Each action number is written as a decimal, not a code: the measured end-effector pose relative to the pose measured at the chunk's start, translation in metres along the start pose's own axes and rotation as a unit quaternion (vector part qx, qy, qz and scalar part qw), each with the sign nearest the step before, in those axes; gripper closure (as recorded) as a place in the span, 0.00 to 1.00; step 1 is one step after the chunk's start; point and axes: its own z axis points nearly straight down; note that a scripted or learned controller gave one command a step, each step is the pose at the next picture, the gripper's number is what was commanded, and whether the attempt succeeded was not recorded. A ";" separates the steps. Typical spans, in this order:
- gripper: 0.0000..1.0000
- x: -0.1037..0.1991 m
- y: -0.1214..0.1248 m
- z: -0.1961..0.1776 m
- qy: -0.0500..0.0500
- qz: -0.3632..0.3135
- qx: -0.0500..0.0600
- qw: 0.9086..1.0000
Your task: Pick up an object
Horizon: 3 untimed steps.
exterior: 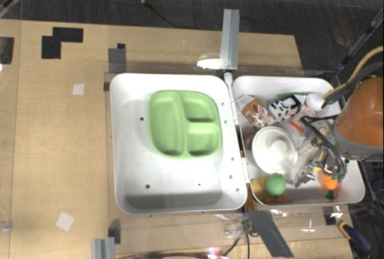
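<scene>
The arm [363, 111], with its orange band, rose nearest the lens at the right, and its pincer [318, 162] hung low over the right bin [355, 193], among cables and clutter. Whether it was open or closed, or had hold of anything, could not be told.

The bench [54, 150] carried two white bins side by side. The left bin [129, 192] held one green divided plate [183, 123], lying flat near its middle. The right bin held one white bowl [274, 150], upright and just left of the pincer. It also held one printed snack packet [255, 112] and one black-and-white patterned item [282, 107] toward the far wall. One green ball [275, 184] sat in front of the bowl, and one small orange piece [329, 181] lay by the near right corner. A few smaller bits under the pincer were too tangled to count.

The likeliest thing to pick seemed to be whatever lay directly under the pincer, between the bowl and the orange piece. To do this well, the arm probably needed to come straight down on a single item and keep off the bowl's rim. It should close fully before lifting, then rise slowly so that a weak hold would show early.
</scene>
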 end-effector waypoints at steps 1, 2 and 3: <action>0.00 0.013 0.031 0.000 -0.003 0.066 0.002 0.998; 1.00 0.007 0.033 -0.014 -0.012 0.063 0.000 0.998; 1.00 -0.022 -0.003 -0.166 0.002 -0.037 0.001 0.999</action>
